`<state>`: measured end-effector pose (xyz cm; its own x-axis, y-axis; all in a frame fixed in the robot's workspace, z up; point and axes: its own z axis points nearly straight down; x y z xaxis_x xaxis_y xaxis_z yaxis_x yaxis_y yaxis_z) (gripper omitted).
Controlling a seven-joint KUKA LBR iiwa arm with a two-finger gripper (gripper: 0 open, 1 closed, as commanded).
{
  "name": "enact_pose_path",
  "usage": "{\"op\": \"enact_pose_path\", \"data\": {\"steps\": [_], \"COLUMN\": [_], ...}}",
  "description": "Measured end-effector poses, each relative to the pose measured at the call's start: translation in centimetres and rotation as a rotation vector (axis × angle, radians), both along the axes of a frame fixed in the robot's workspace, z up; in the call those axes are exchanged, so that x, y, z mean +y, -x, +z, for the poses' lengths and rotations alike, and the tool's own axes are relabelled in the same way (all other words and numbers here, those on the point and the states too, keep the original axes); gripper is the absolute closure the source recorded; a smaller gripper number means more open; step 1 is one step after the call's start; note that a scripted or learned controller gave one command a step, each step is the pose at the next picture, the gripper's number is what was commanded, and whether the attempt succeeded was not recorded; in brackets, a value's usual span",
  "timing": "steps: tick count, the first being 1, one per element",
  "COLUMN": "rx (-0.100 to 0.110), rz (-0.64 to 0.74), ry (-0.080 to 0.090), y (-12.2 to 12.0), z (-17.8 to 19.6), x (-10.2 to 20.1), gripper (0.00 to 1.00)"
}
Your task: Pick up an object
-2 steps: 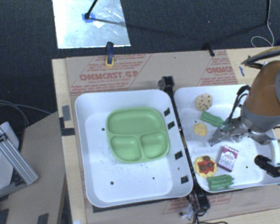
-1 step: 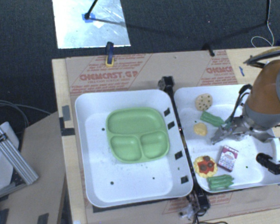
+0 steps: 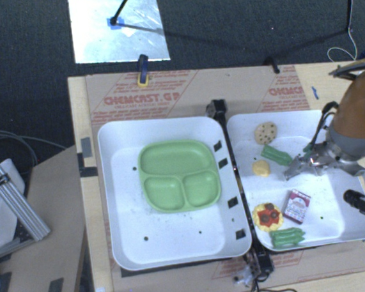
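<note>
Cardboard (image 3: 164,89) under the bins carries red print reading "CHEMCAST GP", twice. Left white bin (image 3: 120,199) holds a pale green three-compartment plastic tray (image 3: 178,176). Right white bin (image 3: 343,216) holds a round tan cookie (image 3: 266,132), a green bar-shaped toy (image 3: 276,154), a small yellow lump (image 3: 261,168), a round pizza toy (image 3: 267,216), a red-and-white small box (image 3: 297,206) with unreadable print, and green bean pods (image 3: 286,237). Grey two-finger gripper (image 3: 295,166) sits low just right of the green bar, fingers narrow, nothing between them.

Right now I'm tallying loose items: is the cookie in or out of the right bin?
In. The cookie lies flat on the right bin floor, near its far-left corner.
</note>
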<state>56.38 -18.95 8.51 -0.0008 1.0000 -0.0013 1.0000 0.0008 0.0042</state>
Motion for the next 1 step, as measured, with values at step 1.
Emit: {"op": "enact_pose_path", "data": {"steps": [1], "rx": [0.000], "rz": [0.004], "ry": [-0.001], "y": [-0.89], "z": [0.00], "x": [-0.39], "gripper": [0.00]}}
